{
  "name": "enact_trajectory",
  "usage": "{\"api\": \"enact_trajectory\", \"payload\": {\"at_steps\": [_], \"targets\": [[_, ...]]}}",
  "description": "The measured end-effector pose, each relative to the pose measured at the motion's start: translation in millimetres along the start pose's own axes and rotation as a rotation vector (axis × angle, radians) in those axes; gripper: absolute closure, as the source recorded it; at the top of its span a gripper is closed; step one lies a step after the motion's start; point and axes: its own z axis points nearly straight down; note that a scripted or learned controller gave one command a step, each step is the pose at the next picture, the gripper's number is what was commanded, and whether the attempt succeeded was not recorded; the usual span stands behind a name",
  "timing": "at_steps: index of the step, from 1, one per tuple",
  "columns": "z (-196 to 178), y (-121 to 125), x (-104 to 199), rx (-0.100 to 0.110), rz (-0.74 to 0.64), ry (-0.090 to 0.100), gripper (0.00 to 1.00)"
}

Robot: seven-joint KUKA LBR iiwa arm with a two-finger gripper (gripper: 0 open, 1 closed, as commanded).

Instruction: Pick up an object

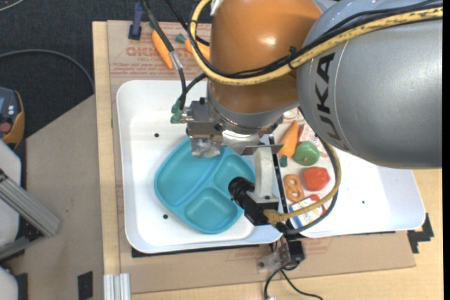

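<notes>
Gripper [205, 144], its grasp state not discernible, hangs low over the left bin [133, 151] at the blue tray's [190, 186] upper edge. Judging by this, the reach is underway; next comes closing on the rim, then lifting.

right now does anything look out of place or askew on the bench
Yes: an orange carrot lies outside the bins on the cardboard behind the left bin. The blue tray sits askew in that bin.

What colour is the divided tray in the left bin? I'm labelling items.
Light blue; the divided tray shows clearly in the camera view.
</notes>
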Motion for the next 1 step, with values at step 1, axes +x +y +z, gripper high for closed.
{"api": "enact_trajectory", "payload": {"at_steps": [1], "targets": [[-151.6,2.2,19.1,-0.023,-0.006,0.01,1.0]]}}
